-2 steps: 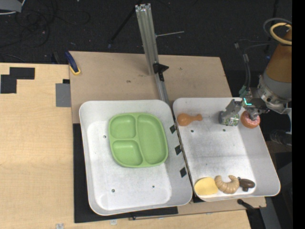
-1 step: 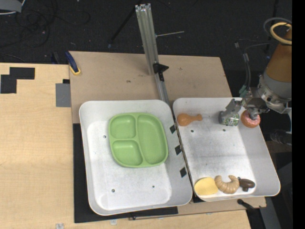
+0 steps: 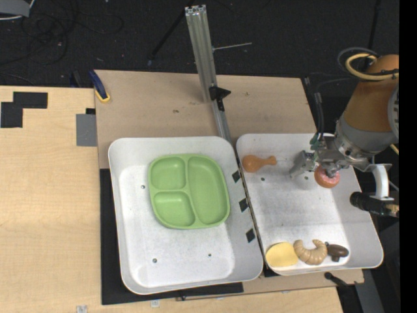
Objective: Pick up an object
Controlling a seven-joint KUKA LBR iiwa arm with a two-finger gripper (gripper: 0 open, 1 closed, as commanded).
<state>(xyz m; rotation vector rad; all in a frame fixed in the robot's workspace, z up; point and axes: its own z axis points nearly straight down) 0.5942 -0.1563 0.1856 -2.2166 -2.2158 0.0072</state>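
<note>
1. The worktop (image 3: 45, 194) is pale wood at the left, with a brown board behind the two white bins.
2. The left bin (image 3: 133, 253) holds a green divided plate (image 3: 189, 192), lying flat in its far half with three compartments.
3. A metal post (image 3: 203, 57) rises from the far side of the worktop, just behind the seam between the bins.
4. The right bin (image 3: 293, 207) holds an orange drumstick-shaped toy (image 3: 257, 163) near its far left corner.
5. Along the near edge of the right bin lie a yellow round piece (image 3: 281, 255), a tan croissant-shaped toy (image 3: 311, 251) just beside it, and a dark brown piece (image 3: 337, 250) touching the croissant's right end.
6. The claw (image 3: 320, 163) hangs over the far right part of the right bin. A pink-red round object (image 3: 327, 177) sits right at its tip, but whether it lies between the fingers cannot be told.
7. The arm (image 3: 368, 109), grey with an orange band, reaches in from the right.
</note>
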